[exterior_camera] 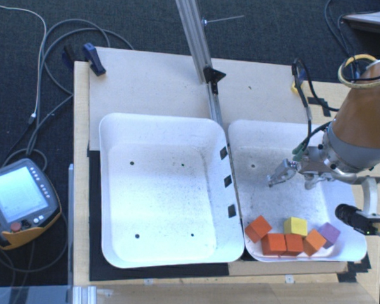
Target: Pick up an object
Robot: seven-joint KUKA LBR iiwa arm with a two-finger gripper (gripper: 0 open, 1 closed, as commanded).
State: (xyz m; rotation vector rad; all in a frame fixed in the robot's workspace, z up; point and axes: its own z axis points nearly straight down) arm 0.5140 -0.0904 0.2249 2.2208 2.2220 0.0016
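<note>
fingers (279, 177) of the gripper (283, 176) are too small and blurred to tell whether they are parted or together; nothing shows between them. they hang over the bare middle of the right bin (267, 136). left bin (115, 128) lies beside it. along the right bin's near edge cluster orange blocks (280, 243), a yellow block (295, 225) and a purple block (328, 233), apart from the gripper.

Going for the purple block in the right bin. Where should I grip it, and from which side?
Probably from straight above. The purple block sits at the end of the row by the bin's near wall, an orange block touching one side. Set the claw across its two freer faces.
</note>
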